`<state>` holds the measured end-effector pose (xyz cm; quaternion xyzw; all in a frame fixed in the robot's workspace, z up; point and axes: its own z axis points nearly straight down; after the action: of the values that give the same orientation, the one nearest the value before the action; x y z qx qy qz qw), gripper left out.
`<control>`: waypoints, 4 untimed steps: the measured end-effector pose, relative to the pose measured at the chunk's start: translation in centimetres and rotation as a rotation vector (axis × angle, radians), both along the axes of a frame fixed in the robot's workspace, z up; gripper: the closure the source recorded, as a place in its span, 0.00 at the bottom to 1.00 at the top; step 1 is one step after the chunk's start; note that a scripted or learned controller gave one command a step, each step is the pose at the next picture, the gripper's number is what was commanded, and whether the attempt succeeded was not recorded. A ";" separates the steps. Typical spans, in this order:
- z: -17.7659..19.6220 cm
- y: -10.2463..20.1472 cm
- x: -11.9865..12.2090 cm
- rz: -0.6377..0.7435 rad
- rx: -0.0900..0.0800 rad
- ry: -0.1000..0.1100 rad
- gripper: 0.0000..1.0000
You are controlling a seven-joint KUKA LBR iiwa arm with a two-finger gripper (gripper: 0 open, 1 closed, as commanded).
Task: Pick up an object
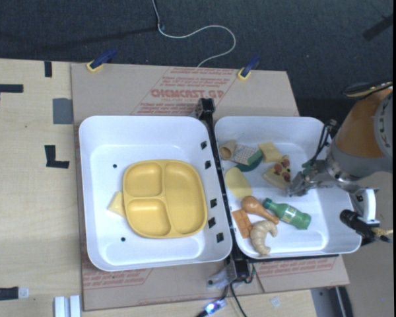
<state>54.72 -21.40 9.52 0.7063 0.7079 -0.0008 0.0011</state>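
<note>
**Robot Arm Reaches Into the Right Bin of Toy Food**

The wide, pale wooden bench [26, 197] has a flat brown cardboard sheet [185, 94] lying on it, with red letters printed on the sheet. Two shallow white plastic bins sit side by side on the cardboard. The left white bin [99, 144] is far from the hand, on the other side of the black clips in the middle. The right white bin [317, 233] is the one the hand is over.

The big grey robot arm with the orange band [366, 137] comes in from the right. Its dark hand [302, 183] hangs low over the right part of the right bin. You cannot tell how far open the hand is, and nothing can be seen held in it.

Far to the left of the hand, a yellow plastic plate with three sections [164, 198] lies flat in the left bin.

The toy foods are all to the left of the hand. A pizza slice with red dots [278, 172] lies just beside it. A green plastic bottle [289, 214] lies on its side, near and below the hand. Further off is a tan croissant [263, 235].
</note>
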 end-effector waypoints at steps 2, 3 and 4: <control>11.3 1.3 -0.2 0.000 0.001 -0.004 1.00; 13.0 1.3 -0.2 0.000 0.003 0.000 1.00; 12.0 6.1 3.3 0.003 0.003 0.001 1.00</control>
<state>58.03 -15.29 21.56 0.7053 0.7090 -0.0003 -0.0004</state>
